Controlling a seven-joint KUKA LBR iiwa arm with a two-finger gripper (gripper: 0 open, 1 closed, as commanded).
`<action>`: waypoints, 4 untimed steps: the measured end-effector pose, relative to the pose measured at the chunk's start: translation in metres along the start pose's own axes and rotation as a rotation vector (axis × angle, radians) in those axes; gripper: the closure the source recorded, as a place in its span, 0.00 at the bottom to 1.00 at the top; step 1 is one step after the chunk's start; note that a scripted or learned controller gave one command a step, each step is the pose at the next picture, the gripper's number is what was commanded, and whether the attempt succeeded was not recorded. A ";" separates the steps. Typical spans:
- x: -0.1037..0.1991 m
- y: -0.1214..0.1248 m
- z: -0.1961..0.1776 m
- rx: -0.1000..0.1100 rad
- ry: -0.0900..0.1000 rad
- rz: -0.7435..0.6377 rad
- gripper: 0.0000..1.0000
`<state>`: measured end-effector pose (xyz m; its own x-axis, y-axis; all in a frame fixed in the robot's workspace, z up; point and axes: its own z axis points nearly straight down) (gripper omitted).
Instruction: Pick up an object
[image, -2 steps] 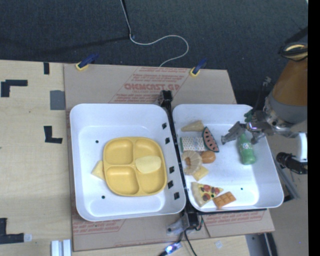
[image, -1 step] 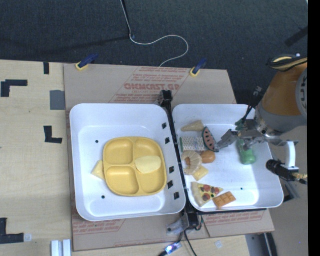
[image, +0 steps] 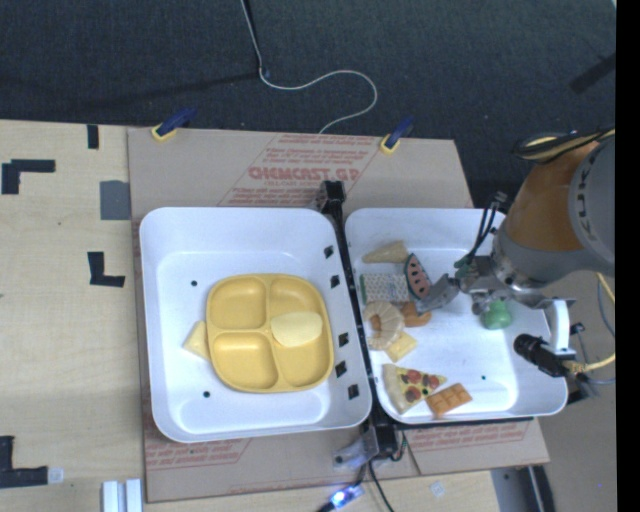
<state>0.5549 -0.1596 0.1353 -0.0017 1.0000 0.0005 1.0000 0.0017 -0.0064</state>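
Note:
My gripper (image: 470, 287) hangs over the right bin (image: 520, 400), near its middle right, with the grey arm and its orange band reaching in from the right. A small green round thing (image: 494, 316) lies right below the gripper, touching or very close to it. To the gripper's left is a watermelon slice (image: 415, 275). Further left lie a pale cheese wedge (image: 385, 252), a grey cracker (image: 379, 287) and a brown pastry (image: 384, 322). A pizza slice (image: 408, 383) and an orange waffle piece (image: 449, 398) lie at the bin's front.
The left bin (image: 165, 260) holds a yellow divided plate (image: 243, 360) with a pale yellow slice (image: 297, 327) in one compartment. A pale wedge (image: 193, 340) pokes out at the plate's left side. A small yellow block (image: 401, 347) lies near the divider.

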 end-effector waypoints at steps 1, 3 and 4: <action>-0.003 0.004 0.044 -0.013 -0.003 0.004 0.00; 0.009 0.010 -0.030 -0.011 -0.002 -0.001 1.00; 0.009 0.011 -0.084 -0.011 -0.002 -0.001 1.00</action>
<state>0.5663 -0.1504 0.2187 -0.0025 1.0000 -0.0011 1.0000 0.0025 0.0046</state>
